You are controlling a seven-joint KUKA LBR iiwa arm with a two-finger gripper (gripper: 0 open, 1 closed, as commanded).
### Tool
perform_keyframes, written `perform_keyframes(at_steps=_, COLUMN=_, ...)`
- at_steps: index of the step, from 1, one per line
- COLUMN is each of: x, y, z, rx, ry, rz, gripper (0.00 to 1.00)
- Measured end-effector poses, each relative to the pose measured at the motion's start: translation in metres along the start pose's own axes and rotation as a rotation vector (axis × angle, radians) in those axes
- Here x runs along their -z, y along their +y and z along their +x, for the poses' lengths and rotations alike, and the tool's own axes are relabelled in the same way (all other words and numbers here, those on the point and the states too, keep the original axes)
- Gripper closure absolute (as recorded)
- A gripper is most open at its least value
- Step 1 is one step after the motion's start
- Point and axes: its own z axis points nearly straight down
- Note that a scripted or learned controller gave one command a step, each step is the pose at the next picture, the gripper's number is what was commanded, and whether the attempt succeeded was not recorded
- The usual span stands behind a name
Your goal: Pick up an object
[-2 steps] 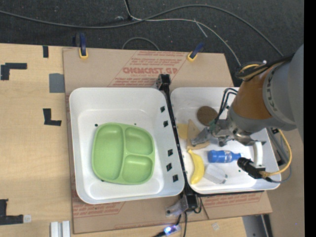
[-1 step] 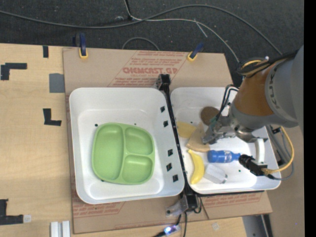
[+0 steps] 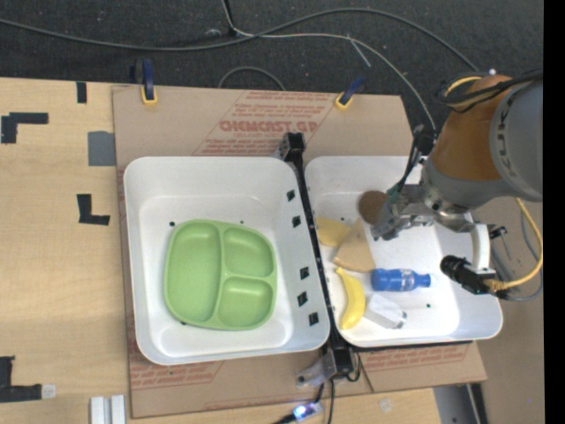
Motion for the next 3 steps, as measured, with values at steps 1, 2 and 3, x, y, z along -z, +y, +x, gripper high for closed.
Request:
perform_keyframes(at_steps=1, x=0.043, y=-0.002, z=0.000, rx=-0.001, ry=0.000, rz=0.001, gripper=1.00)
perform_keyframes(at_steps=2, x=0.064, y=-0.001, z=0.001, rx=-0.001, ry=0.001, rz=0.003, gripper=1.00)
perform_keyframes(at_steps=3, x=0.058, y=0.018, z=0.060, rx=0.005, ry=0.003, rz=0.006, gripper=1.00)
